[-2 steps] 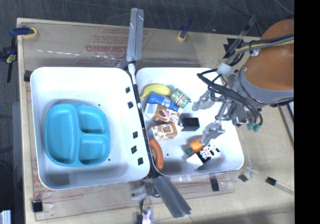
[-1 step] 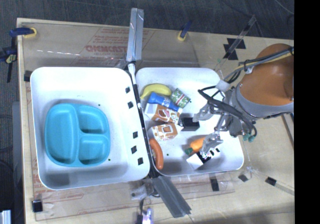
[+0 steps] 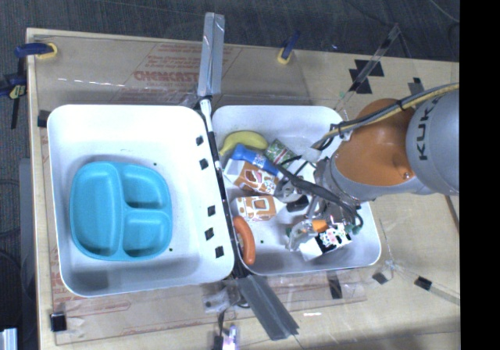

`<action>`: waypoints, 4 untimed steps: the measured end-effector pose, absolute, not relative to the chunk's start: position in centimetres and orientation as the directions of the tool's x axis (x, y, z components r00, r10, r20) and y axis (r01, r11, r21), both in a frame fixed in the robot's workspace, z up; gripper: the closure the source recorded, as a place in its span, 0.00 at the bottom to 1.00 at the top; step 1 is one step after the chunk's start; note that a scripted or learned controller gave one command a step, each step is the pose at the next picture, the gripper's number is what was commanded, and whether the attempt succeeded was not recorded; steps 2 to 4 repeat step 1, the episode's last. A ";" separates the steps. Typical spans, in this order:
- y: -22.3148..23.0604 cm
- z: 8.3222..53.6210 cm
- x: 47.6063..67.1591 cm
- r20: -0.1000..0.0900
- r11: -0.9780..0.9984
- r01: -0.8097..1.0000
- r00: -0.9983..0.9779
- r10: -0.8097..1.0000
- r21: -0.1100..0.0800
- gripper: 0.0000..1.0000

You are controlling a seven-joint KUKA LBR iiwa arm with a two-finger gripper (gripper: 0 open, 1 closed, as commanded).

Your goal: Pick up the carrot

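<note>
Where the bench [image 3: 101, 59] carries its two white bins side by side, the arm [image 3: 426, 145] reaches in from the right, its grey body ending in the orange band [image 3: 373, 155], which sits over the right bin's [image 3: 273, 116] far-right part, with the wrist bent downward into the clutter there. The left bin [image 3: 78, 126] holds a blue tray [image 3: 121, 209] with three compartments, lying flat toward its left side. In the right bin a yellow banana [image 3: 244, 140] rests near the upper left corner, and just below it lie a blue-and-white carton [image 3: 251, 173] and a smaller box [image 3: 256, 207], one beneath the other. A sausage [image 3: 244, 240], reddish orange, lies lengthwise along the bin's left wall near the bottom. The gripper [image 3: 306, 233] hangs low over the bin's lower right, its metal parts tangled with dark cables; I cannot tell whether it is apart or closed. The carrot [image 3: 319, 225], a small orange piece, shows right at the gripper, just above a black-and-white block [image 3: 333, 238], but whether it is actually gripped is unclear from here.
</note>
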State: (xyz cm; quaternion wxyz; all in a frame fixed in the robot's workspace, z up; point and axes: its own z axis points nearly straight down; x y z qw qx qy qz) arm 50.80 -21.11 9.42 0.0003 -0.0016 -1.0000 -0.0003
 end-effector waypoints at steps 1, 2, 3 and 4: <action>-21.2 9.2 58.5 -0.002 0.998 0.060 -0.998 0.060 -0.004 0.00; -21.2 9.2 58.5 -0.002 0.998 0.060 -0.998 0.060 -0.004 0.00; -21.2 9.2 58.5 -0.002 0.998 0.060 -0.998 0.060 -0.004 0.00; -21.2 9.2 58.5 -0.002 0.998 0.060 -0.998 0.060 -0.004 0.00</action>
